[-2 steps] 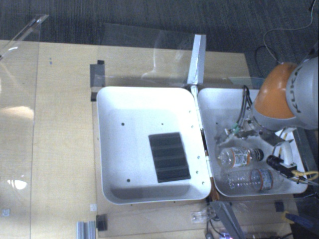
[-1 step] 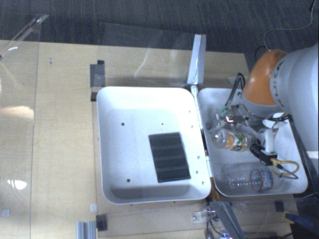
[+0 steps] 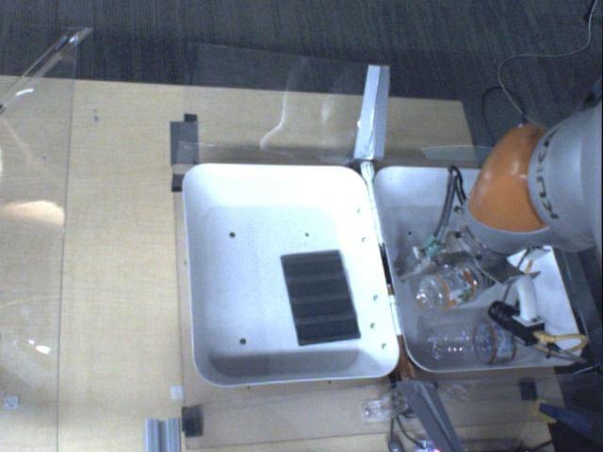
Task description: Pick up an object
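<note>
Pale wood desk (image 3: 113, 281) carries two white bins side by side, and your work is in the right bin (image 3: 415, 191), lower right of the frame, where the gripper (image 3: 447, 258) hangs low under the orange band (image 3: 504, 196) of the arm. Whether it is open or closed cannot be told from this angle. Just below it a clear bottle (image 3: 441, 291) lies on its side, likely your closest candidate; a second clear bottle (image 3: 460, 345) lies nearer the bottom wall. Both look smooth, round and apt to roll, so I would close across the body, not along it, and come straight down so you don't nudge it away. Room is tight: the wall shared with the left bin (image 3: 193, 252) runs close on the bottle's left, and the second bottle sits just beneath it. The left bin offers far more open floor around its dark ribbed block (image 3: 320, 298), which lies flat, well apart from every wall, though so low that a grip on it seems harder.
</note>
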Available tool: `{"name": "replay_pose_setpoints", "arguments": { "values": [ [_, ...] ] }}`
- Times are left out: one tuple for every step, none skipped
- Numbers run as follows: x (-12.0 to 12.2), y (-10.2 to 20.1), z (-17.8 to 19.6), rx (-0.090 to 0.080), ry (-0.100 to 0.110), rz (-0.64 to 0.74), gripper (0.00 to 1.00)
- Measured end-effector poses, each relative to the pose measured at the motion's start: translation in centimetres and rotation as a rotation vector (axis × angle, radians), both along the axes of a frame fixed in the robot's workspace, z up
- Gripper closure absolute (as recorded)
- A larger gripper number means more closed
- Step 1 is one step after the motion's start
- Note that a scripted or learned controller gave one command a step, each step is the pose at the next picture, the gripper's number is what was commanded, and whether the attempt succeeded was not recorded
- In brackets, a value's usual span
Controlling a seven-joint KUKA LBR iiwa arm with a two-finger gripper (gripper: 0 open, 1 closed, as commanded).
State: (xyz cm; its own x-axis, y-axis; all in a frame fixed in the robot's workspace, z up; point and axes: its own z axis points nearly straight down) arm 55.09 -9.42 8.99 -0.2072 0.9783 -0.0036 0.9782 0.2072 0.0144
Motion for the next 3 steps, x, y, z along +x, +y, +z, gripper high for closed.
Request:
{"name": "replay_pose_setpoints", "arguments": {
  "values": [
    [0.3, 0.2, 1.2, 0.001, -0.007, 0.002, 1.00],
    [8.9, 4.2, 9.7, -0.002, 0.006, 0.223, 1.00],
    [7.3, -0.6, 13.7, -0.005, 0.007, 0.381, 1.00]
  ]
}}
